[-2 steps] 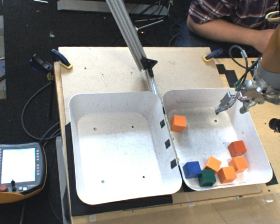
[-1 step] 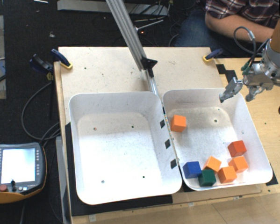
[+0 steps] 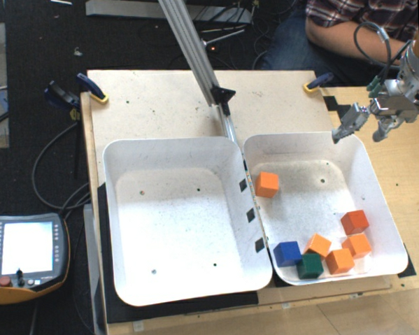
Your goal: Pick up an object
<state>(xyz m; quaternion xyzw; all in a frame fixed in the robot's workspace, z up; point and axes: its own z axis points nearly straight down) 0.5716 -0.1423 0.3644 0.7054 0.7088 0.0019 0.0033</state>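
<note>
Counting seven cubes (image 3: pixel 319 247), right bin (image 3: pixel 367 163)

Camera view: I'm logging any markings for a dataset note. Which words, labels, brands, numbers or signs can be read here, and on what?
None can be read.
Handheld controller: its screen is washed out white and its buttons are too small to read.
Blocks in the right bin: plain faces, no markings.
Gripper: no legible label.

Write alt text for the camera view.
A robot gripper hangs open over the far right corner of the right bin, holding nothing. That bin holds seven cubes: a lone orange cube and a near-corner cluster. The left bin sits beside it.
</note>
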